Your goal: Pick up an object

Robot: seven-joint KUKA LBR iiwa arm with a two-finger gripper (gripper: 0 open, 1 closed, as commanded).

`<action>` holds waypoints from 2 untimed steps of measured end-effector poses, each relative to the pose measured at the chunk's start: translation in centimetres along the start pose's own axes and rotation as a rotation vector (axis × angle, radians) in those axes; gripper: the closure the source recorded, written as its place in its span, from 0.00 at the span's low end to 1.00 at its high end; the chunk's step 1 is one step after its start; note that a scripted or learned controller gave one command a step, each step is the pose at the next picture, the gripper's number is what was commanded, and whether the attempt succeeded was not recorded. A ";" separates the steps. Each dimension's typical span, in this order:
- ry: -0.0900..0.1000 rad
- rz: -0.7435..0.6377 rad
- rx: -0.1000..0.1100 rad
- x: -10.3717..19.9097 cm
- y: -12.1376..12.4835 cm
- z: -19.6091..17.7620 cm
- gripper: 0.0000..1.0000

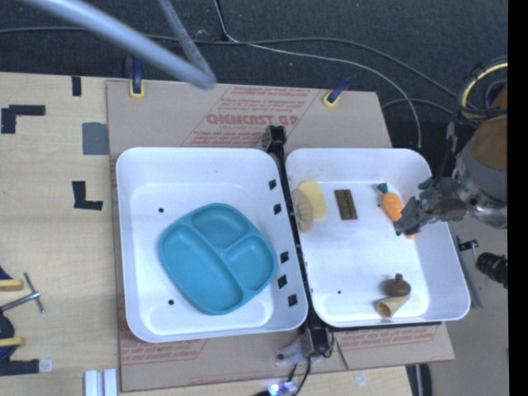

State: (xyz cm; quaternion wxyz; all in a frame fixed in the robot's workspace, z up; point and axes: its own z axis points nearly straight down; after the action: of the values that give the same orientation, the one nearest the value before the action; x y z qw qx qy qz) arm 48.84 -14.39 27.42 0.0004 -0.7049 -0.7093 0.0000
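White plastic is making up both shallow bins, and we are looking down on them from above at a slant. We are seeing the left bin (136,221) carrying a blue divided plate (216,256), which is lying flat in its middle. The right bin (363,304) is holding several small things: a yellow brush-like object (311,202) just beside the left wall, a brown bar (346,205) near it, an orange carrot toy (391,204) towards the right wall, and a brown ice-cream cone toy (394,294) lying near the front right corner. The gripper (410,221) is reaching in over the right rim, just beside the carrot toy. We cannot tell whether it is touching the toy, and we cannot tell how the claw is standing.
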 end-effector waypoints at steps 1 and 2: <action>0.001 -0.001 0.002 6.2 -0.2 1.2 1.00; 0.001 0.000 0.002 11.0 0.0 3.0 1.00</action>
State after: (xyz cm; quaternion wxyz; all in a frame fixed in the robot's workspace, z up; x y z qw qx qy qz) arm 48.78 -3.34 24.47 0.0015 -0.7050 -0.7092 0.0007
